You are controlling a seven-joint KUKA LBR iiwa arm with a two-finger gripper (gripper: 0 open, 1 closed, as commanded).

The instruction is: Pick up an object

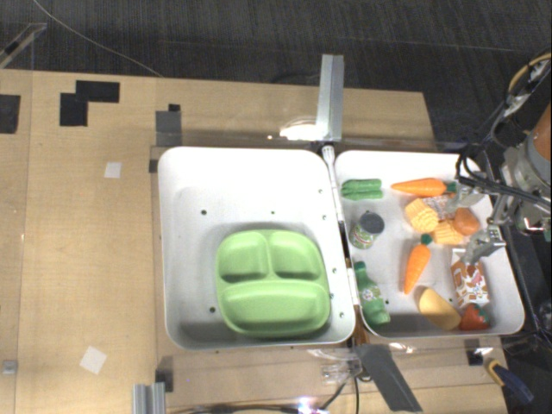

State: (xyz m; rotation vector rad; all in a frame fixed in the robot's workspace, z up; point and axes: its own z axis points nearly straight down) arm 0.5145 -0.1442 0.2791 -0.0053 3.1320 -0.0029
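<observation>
The right bin (509, 270) holds several toy foods. A green vegetable (360, 188) and a long carrot (420, 185) lie along its far side. Just below them are a yellow corn piece (423, 216) and an orange fruit (466, 222). A small can (369, 228) stands near the bin's left wall, with a green bottle (371, 293) in front of it. A second carrot (417, 266), a yellow wedge (438, 309), a printed packet (468, 283) and a red piece (474, 319) lie toward the front. My gripper (483, 244) hangs low over the bin's right side, just above the packet and beside the orange fruit.
The left bin (185, 231) holds a green divided tray (272, 281). A metal post (331, 102) rises behind the wall between the two bins. The arm and its cables (522, 166) overhang the right bin's far right corner.
</observation>
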